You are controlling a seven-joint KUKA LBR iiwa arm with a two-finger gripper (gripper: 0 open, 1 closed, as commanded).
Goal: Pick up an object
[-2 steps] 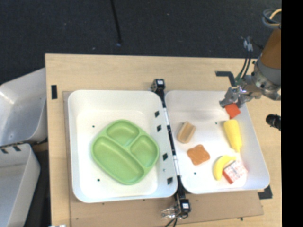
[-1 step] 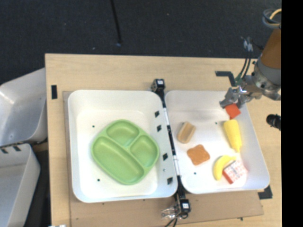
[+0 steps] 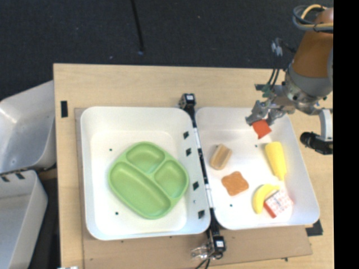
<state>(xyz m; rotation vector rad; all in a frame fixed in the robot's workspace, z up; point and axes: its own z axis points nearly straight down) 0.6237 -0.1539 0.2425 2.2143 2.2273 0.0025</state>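
The end effector [image 3: 262, 116] sits over the far part of the right bin [image 3: 300, 209], with a small red block [image 3: 261, 129] directly beneath its fingertips and apparently clamped between them. On the floor of the right bin lie a tan bread roll [image 3: 220, 157], an orange toast slice [image 3: 235, 183], a corn cob [image 3: 275, 159], a banana [image 3: 262, 195], and a red-and-white package [image 3: 278, 204] touching the banana; its printing is too small to read. The left bin [image 3: 95, 220] contains a green divided plate [image 3: 148, 179] with three compartments. Both bins rest side by side on the wooden surface [image 3: 140, 83]. No brand markings are legible.
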